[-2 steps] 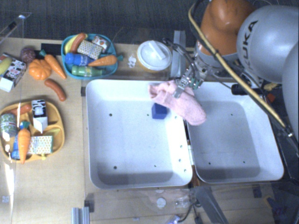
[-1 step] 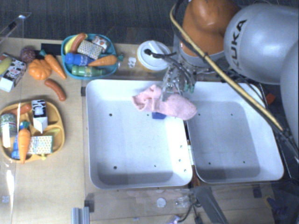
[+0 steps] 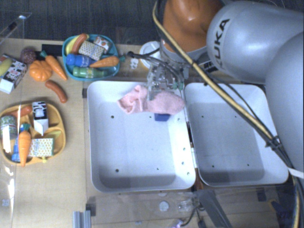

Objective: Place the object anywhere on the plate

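Observation:
A crumpled pink cloth point(image 3: 135, 102) lies at the back of the left white bin point(image 3: 137, 151), near its right wall. A small blue object point(image 3: 162, 117) pokes out from under the cloth's front edge. My gripper point(image 3: 159, 87) hangs right over the cloth's right half, touching or just above it. The orange-banded wrist and grey arm hide what lies behind it. A white round dish-like thing point(image 3: 150, 48) sits behind the bin, partly covered by the arm; I cannot tell if it is a plate.
The right white bin point(image 3: 235, 137) lies under the arm. On the bench at left stand a blue bowl point(image 3: 90, 57) of toy food, a yellow tray point(image 3: 33, 134) of toy food, a toy pumpkin point(image 3: 40, 71) and a sausage point(image 3: 57, 91).

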Controlling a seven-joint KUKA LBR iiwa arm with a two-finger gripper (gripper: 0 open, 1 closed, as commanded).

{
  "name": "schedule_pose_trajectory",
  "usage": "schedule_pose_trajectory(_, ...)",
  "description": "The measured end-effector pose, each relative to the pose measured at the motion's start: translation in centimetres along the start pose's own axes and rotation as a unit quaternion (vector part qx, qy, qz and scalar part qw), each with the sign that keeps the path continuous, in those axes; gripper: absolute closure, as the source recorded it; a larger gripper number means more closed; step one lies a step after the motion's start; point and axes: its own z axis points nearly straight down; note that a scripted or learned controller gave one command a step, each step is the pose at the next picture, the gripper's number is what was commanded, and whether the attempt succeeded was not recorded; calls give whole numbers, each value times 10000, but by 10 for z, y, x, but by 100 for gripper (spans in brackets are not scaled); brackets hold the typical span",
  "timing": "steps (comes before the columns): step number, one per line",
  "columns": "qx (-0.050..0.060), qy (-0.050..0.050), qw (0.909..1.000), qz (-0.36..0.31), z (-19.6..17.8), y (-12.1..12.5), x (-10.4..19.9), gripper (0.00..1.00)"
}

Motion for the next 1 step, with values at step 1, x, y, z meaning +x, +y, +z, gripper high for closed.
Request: schedule_pose_trajectory(1, -4, -4, 10000, -19, -11, 52, -3, 100)
